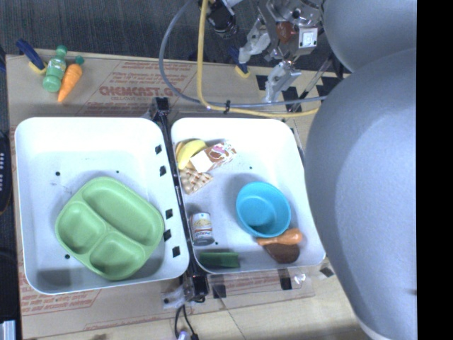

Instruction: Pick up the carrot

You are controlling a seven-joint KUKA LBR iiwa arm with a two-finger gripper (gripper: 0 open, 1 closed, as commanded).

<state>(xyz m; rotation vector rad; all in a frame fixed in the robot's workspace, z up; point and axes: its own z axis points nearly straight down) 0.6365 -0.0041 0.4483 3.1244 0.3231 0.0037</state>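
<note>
Brown cardboard [134, 87] printed with red "CHEMCAST" lettering is seen under two white bins [28, 190], and the carrot [69, 81] is laid on it beyond the left bin, beside a green bottle [54, 71]. Well apart, above the right bin's far edge, the gripper [267, 61] is held with its fingers spread around nothing.

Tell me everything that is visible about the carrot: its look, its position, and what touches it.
The carrot is a small orange toy with a green top, looking like smooth plastic. It lies outside both bins, on the cardboard sheet at the bench's far left corner, tilted so the green end points up-right and the tip down-left. A green bottle-like toy lies against its left side. It is whole, and the gripper is far from it.
</note>
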